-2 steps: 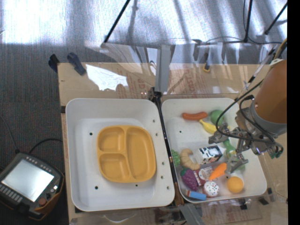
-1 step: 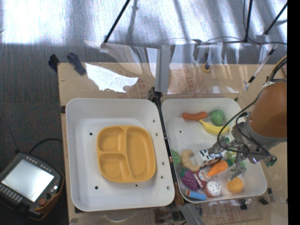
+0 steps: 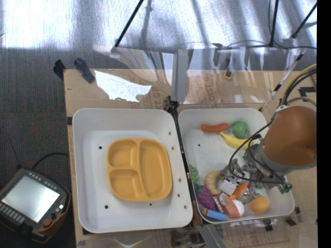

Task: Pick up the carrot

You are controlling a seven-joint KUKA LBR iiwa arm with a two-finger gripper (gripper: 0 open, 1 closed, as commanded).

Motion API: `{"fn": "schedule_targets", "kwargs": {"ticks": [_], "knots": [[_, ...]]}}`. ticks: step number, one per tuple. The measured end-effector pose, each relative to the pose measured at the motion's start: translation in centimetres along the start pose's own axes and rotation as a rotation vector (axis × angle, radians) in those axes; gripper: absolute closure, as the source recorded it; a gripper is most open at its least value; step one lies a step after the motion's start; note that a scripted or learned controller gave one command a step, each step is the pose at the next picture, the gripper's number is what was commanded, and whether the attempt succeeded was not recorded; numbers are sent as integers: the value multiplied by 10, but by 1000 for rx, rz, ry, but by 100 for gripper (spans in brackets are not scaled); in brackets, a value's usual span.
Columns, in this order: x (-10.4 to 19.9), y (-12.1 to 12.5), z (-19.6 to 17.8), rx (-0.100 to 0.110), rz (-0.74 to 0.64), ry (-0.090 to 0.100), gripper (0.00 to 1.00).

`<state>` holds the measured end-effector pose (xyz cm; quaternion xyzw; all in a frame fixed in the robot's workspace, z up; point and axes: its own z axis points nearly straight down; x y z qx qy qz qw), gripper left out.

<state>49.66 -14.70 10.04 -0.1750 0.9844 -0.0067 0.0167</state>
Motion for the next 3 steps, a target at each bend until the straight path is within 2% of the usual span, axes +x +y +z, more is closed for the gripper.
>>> {"fn": "schedule_targets", "kwargs": {"ticks": [1,2,3], "knots": [[5,-21,6,-16,208,23,0],[18,-2,-5,-20,113,33,0],[14,1,-6,-20,76,32,0]]}}
